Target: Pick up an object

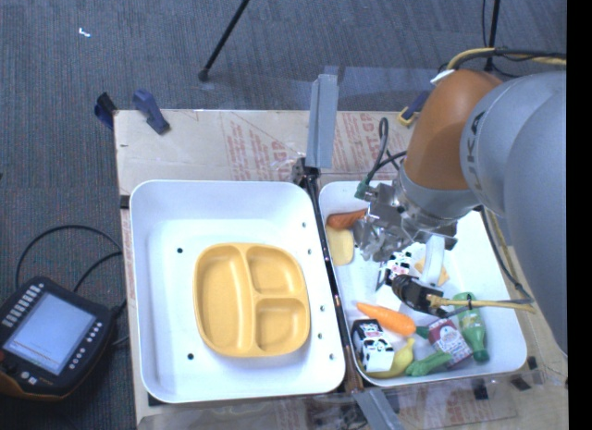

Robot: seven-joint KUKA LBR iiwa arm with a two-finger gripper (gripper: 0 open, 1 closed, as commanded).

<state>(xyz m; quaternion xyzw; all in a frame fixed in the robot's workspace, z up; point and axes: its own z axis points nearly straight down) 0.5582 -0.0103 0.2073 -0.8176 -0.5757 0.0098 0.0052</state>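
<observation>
Two white bins, yellow tray left, end effector above crowded toys, carrot nearby, grip state unclear

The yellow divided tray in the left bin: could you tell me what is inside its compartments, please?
The yellow tray lies flat in the left bin; all three compartments show bare yellow plastic. Whatever lies beneath it is covered.

There are two white bins, one yellow plate at 9 o'clock, one orange carrot and one green bottle at 4 o'clock.
</observation>
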